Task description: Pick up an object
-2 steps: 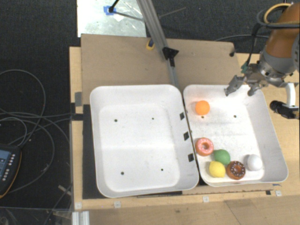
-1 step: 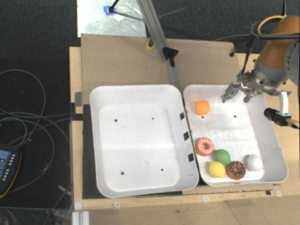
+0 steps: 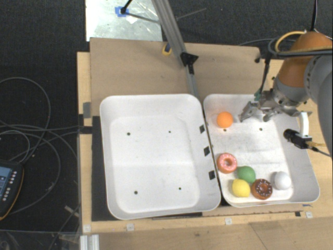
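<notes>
Over on the right side, hovering above the top end of the right bin (image 3: 307, 184): the hand (image 3: 258, 111), fingers looking spread apart and pinching nothing. Sitting just left of it, close but not touching, the orange ball (image 3: 225, 120), alone up in that end of the bin. Nothing standing between hand and ball, just bare white floor.

Down at the bottom end of the same bin, crowding together: a pink frosted donut (image 3: 227, 163), a green ball (image 3: 246, 174) right beside it, a yellow ball (image 3: 241, 188) tucked under the green one and touching it, a chocolate donut (image 3: 261, 189) pressing against both, and a white ball (image 3: 282, 180) just beside that near the bin's right wall. Pretty tight cluster, everything crowding its neighbour, so no easy gap around any one piece there.

Also hanging around: a white-and-black bracket thing (image 3: 300, 131) sticking out from the arm over the bin's right rim, cables trailing off it. Left bin (image 3: 151, 155) lying alongside, the two bins joining at black clips. A grey pole (image 3: 171, 30) slanting down across the counter (image 3: 135, 66) toward the seam between the bins, ending just above the rims. Loose cables and a handheld pendant (image 3: 8, 184) lying on the dark floor at far left.
</notes>
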Robot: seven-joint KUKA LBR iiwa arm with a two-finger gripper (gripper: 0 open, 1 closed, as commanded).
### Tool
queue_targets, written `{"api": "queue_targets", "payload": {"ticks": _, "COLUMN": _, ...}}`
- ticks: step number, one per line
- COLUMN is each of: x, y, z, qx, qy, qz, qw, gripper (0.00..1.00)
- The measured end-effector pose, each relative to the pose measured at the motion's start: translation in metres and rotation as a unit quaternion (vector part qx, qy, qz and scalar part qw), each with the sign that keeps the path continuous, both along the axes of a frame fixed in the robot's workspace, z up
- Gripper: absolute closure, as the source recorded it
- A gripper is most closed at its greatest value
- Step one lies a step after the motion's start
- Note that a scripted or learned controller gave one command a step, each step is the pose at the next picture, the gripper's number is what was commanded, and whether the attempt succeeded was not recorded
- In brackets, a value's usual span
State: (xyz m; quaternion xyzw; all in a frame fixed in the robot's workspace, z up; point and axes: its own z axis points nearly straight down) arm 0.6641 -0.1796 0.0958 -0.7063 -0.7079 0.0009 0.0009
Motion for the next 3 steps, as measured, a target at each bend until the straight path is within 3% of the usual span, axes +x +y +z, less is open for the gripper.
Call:
{"api": "queue_targets", "payload": {"ticks": 1, "x": 0.002, "y": 0.0, "z": 0.015, "qx": -0.0011, "qy": -0.004, "qz": 0.001, "qw": 1.0, "gripper": 1.0}}
{"api": "queue_targets", "payload": {"ticks": 2, "x": -0.001, "y": 0.007, "z": 0.074, "qx": -0.0009, "qy": -0.005, "qz": 0.001, "qw": 1.0, "gripper": 1.0}}
{"api": "queue_targets", "payload": {"ticks": 3, "x": 0.001, "y": 0.007, "z": 0.111, "qx": -0.0008, "qy": -0.005, "qz": 0.002, "qw": 1.0, "gripper": 1.0}}
